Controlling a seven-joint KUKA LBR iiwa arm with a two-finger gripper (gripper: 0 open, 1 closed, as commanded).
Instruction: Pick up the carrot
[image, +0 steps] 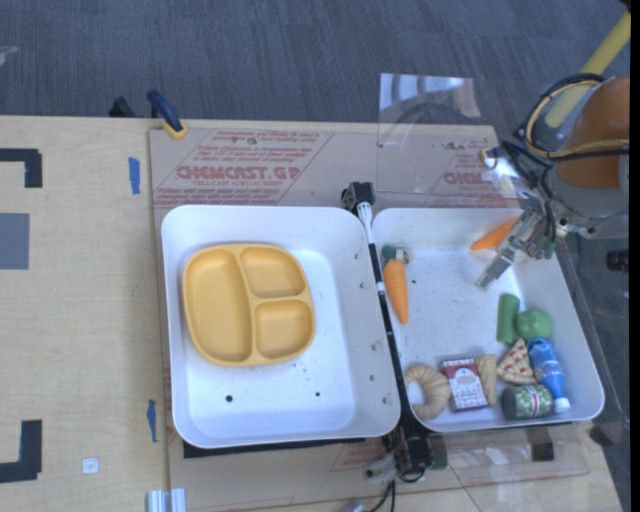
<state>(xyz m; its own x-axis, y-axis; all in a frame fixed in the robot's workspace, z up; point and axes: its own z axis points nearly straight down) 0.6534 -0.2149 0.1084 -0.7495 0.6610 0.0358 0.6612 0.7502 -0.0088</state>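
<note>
The carrot (397, 286) lies untouched at the right bin's (590, 405) left edge. The gripper (500, 265), fingers spread and empty, hovers well right of it; picking remains undone.

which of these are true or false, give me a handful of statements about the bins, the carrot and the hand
1. The carrot lies in the right bin, close to its left wall. True.
2. The yellow divided plate sits in the right bin. False: it sits in the left bin.
3. The hand is over the upper right part of the right bin, apart from the carrot. True.
4. The carrot rests on the yellow plate. False: it lies on the floor of the right bin.
5. The pizza slice lies among the items near the right bin's lower right corner. True.
6. The bagel is in the left bin. False: it is at the lower left of the right bin.
</note>
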